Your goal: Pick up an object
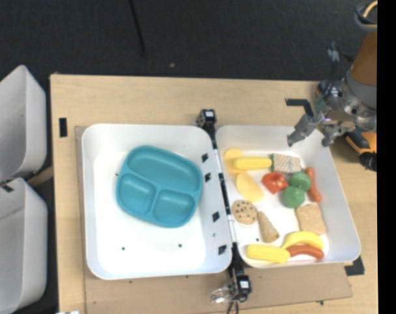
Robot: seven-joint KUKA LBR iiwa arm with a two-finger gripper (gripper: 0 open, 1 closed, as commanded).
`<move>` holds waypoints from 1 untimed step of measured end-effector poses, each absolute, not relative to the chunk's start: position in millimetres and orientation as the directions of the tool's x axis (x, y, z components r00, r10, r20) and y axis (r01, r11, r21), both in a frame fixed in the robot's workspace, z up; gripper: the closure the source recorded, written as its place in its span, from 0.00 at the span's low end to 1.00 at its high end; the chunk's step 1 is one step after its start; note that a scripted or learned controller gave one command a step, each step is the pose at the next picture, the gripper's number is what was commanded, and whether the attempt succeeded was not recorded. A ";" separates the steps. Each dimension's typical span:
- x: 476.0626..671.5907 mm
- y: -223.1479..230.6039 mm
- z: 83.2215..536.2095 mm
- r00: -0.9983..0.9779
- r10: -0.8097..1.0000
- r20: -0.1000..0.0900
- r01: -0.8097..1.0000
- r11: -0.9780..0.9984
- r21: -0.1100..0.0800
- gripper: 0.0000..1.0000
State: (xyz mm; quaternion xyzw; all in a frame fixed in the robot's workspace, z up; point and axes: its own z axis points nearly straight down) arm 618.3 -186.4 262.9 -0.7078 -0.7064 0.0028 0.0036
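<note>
The right bin [345,234] holds several toy foods: a yellow corn cob [248,163], a speckled sandwich square [286,162], a red pepper [274,182], a green vegetable [294,195], a carrot [312,183], a cookie [244,210], a cone [268,226] and a bread slice [310,218]. My gripper [313,135] hangs over the bin's far right corner, above and just right of the sandwich square. It is open, with its two fingers spread and nothing between them.
A blue divided plate [160,186] lies in the left bin [97,241]. At the right bin's near edge lie a second yellow cob [268,254] and a hot dog [305,244]. A yellow oval piece [249,187] sits by the divider.
</note>
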 end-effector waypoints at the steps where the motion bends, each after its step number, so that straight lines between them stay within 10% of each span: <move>1: 620.3 -186.0 269.3 0.000 1.000 0.000 1.000 0.000 0.002 0.00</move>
